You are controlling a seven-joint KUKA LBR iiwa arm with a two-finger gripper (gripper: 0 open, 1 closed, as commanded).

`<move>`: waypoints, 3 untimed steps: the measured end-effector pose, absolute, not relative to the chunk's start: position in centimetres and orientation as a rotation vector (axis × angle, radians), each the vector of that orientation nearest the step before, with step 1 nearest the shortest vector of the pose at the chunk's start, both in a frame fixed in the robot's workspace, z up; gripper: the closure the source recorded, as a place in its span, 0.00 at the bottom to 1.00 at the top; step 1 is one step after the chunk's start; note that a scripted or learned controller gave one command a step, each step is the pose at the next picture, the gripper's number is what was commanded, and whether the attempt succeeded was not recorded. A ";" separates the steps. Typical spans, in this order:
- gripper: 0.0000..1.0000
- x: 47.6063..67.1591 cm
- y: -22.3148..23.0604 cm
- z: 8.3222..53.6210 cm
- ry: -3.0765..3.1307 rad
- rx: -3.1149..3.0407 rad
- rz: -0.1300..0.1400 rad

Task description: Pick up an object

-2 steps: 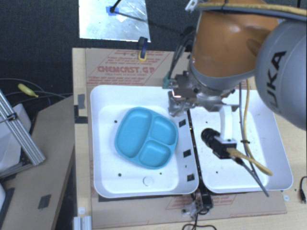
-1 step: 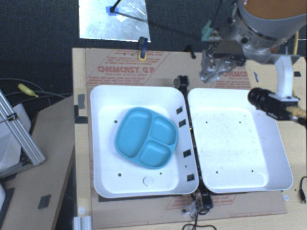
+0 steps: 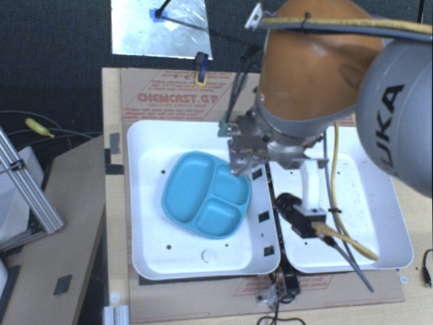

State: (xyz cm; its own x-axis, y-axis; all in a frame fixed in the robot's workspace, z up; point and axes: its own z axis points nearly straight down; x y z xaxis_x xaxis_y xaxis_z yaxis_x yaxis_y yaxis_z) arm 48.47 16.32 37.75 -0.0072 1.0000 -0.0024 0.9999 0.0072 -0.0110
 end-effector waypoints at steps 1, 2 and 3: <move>1.00 48.7 11.6 32.1 -2.216 -2.225 0.006; 1.00 48.7 9.4 50.7 -2.232 -2.226 -0.028; 1.00 50.0 4.7 38.5 -2.214 -2.224 0.009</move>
